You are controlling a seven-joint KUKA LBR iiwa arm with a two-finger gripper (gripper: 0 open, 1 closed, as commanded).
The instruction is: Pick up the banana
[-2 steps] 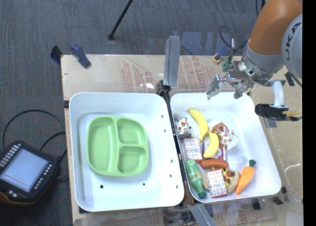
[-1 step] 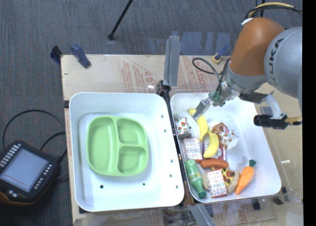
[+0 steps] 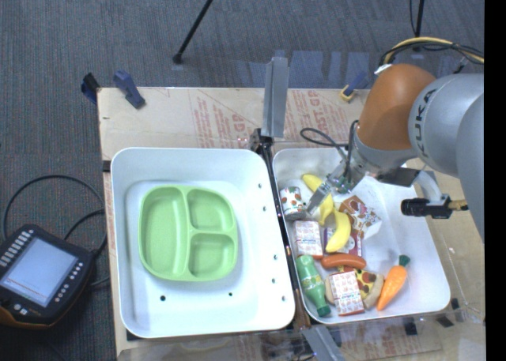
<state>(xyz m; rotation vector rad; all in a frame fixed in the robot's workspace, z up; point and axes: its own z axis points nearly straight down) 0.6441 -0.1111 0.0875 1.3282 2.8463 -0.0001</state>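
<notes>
Right bin (image 3: 431, 268): claw (image 3: 326, 197) over banana (image 3: 338, 229).

My arm reaches in from the right, orange band above the wrist, bent downward to the left, with the hand (image 3: 326, 196) lowered at its tip.

High fixed camera, slanting down on both bins (image 3: 198, 163), arm (image 3: 427, 118) entering right

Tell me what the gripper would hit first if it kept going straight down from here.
Probably the curved yellow banana, which lies right under the two-finger gripper in the right white bin; depth is unclear from above.
</notes>
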